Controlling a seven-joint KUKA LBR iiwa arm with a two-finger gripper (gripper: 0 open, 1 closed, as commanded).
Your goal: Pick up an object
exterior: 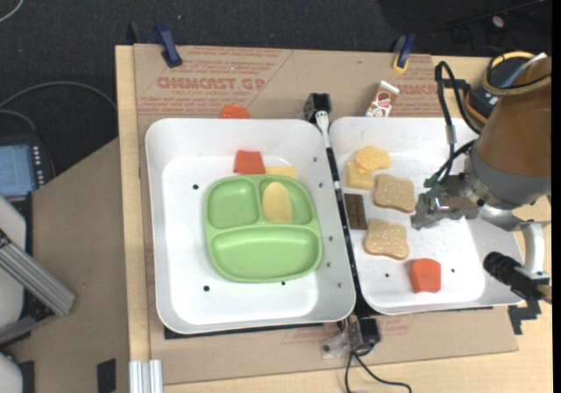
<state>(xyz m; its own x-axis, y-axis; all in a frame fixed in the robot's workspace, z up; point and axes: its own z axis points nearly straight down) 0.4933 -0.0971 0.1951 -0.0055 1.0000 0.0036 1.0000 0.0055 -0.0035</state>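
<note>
Looking down at a slant, the camera view shows 2 white bins side by side on the bench (140,207). In the left bin (175,295) sits a green divided tray (254,246), with a pale yellow piece (277,203) in its upper right compartment. An orange-red block (249,161) lies just beyond the tray's far edge, toward the bin's far wall.

The right bin (465,295) carries the loose items: a yellow cheese-like piece (368,165) near its far left corner, a toast slice (394,193) touching that piece, a second toast slice (387,239) nearer the front, a brown bar (355,210) along the left wall, and a red block (425,275) toward the front edge.

The gripper (431,207) hangs low over the right bin's middle, just beside the upper toast slice on its right; whether its fingers are spread or closed cannot be told, and nothing is visibly held between them. A small carton (382,100) lies on the bench beyond the right bin's far edge.
</note>
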